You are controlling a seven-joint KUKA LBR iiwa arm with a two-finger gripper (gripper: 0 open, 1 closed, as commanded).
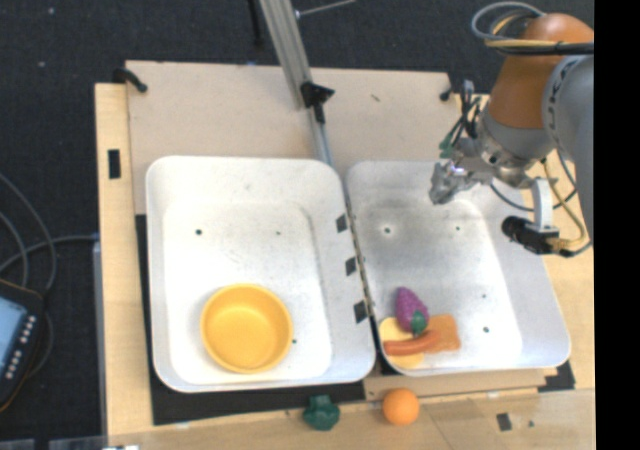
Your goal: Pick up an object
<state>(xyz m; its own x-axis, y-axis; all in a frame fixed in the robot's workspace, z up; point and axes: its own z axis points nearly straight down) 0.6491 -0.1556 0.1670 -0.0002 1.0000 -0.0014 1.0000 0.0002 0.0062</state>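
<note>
Arm: you have it (530,88) reaching in from the right, the orange band high, the wrist tipped down over the far end of the right bin (520,268).
End effector: it (445,183) hangs above bare bin floor near the far rim; you cannot tell from this slant how wide it stands, and nothing shows between its tips.
Things to pick: a purple toy (408,308) lies touching an orange carrot-like piece (430,336), both on a pale yellow piece (400,353), all crowded into the right bin's near left corner, probably because the floor slopes them there.
Distance: that cluster is well apart from the end effector, so you likely need a long reach toward the near wall.
Risk: the corner walls may block a clean approach.
Left bin: it (180,198) holds a yellow bowl (246,327) near its front.
Surface: an orange ball (400,406) and a green piece (321,412) lie on it, outside the bins.
</note>
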